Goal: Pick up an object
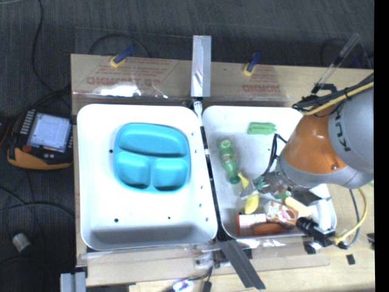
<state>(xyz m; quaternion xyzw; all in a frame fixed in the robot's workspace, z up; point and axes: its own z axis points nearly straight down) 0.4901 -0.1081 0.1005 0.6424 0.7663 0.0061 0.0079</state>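
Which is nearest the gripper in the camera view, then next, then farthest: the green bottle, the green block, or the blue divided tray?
Measured from the gripper:
1. Green bottle, same right bin, just left of it.
2. Green block, right bin's far end.
3. Blue divided tray, across in the left bin.

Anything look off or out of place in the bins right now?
Nothing looks spilled or broken. The blue divided tray sits flat in the left bin. In the right bin, items are heaped in a jumble at the near edge under the gripper; a green bottle lies on its side.
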